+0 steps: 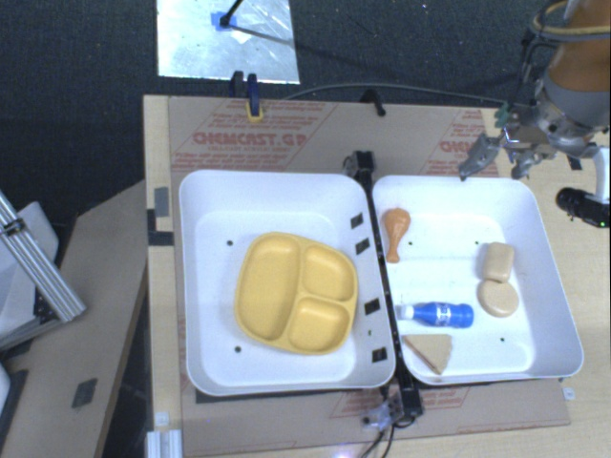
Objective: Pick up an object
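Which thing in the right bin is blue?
The small bottle lying on its side near the bin's front; the drumstick, bread pieces and wedge are orange or tan.

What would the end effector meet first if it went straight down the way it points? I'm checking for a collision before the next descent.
Likely the back rim of the right bin, or the cardboard just behind it. The end effector hangs above that far edge, well away from the drumstick. Depth is hard to judge from this slanted view.

Foil sheet (227,25) on dark floor, blue clamp (253,92) at cardboard (286,132) edge
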Controlling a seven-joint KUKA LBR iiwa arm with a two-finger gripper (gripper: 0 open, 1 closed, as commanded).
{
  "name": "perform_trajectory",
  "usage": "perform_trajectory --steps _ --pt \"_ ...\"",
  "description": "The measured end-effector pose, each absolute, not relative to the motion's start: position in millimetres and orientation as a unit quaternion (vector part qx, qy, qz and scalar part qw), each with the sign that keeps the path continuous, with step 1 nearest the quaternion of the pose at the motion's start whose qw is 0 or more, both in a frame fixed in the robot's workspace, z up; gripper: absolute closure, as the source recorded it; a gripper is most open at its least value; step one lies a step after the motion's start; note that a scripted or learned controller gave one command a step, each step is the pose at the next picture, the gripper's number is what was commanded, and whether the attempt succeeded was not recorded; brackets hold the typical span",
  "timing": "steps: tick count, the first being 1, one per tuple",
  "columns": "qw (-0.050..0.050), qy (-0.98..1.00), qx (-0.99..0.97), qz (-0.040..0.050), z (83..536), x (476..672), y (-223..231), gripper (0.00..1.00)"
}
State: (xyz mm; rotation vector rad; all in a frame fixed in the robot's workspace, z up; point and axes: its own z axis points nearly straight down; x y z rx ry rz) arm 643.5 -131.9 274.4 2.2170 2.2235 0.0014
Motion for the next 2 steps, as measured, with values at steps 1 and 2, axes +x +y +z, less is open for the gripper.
perform_trajectory --steps 1,2 --pt "0.0 0.708 0.706 -0.0005 233 642.6 -132 0.0" --pt "-0.001 0.708 0.707 -0.0007 184 634.4 -126 0.0"
